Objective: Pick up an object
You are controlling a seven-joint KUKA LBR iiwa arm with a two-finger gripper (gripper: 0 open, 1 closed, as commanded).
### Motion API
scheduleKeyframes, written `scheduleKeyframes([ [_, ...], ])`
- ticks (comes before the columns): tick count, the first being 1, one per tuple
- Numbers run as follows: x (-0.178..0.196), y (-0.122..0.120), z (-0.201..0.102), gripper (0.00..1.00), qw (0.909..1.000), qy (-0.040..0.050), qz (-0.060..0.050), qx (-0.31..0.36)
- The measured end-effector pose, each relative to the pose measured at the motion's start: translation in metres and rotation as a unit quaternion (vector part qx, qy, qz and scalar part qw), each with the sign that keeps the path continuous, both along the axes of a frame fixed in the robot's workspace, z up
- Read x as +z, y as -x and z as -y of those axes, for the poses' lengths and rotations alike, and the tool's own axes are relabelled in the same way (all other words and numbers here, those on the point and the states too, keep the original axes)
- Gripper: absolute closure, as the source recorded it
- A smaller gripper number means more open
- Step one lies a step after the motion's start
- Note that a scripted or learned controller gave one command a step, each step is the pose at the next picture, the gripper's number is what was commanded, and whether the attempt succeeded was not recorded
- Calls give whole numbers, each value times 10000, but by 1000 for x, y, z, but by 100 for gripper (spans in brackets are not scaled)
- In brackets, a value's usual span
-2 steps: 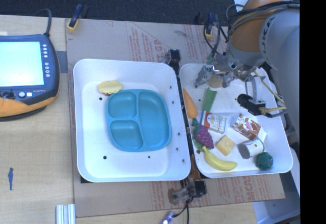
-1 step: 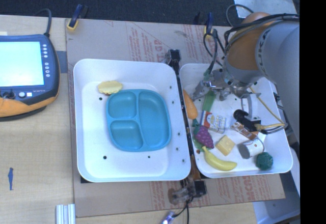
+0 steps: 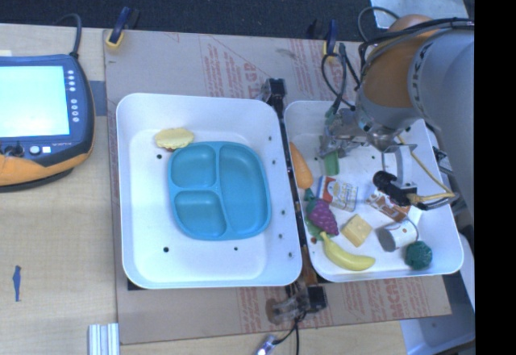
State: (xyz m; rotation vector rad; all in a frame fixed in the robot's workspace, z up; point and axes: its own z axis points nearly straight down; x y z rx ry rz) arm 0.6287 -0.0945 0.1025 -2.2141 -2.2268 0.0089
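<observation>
My gripper (image 3: 335, 144) hangs low over the far left part of the right bin (image 3: 448, 265), with the grey arm and its orange band above it to the right. Just below it lie a small printed carton (image 3: 343, 194) and an orange carrot (image 3: 301, 167) against the bin's left wall. Nearer the front sit purple grapes (image 3: 322, 218), a yellow cheese cube (image 3: 356, 230), a banana (image 3: 347, 257), a grey cylinder (image 3: 387, 239), a white cup (image 3: 405, 229) and green broccoli (image 3: 418, 255). No object is visibly between the fingers.
The left bin (image 3: 137, 256) holds a blue divided plate (image 3: 218, 189) and a pale yellow cookie (image 3: 174, 138) at its far left. A tablet-like screen (image 3: 36, 107) sits on the bench at the far left. Clamps and cables stand along the bins' edges.
</observation>
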Motion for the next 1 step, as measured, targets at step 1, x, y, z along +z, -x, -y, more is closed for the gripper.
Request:
scheduleKeyframes([
  [1,90,42,-46,100,10000,-13,14,0],
])
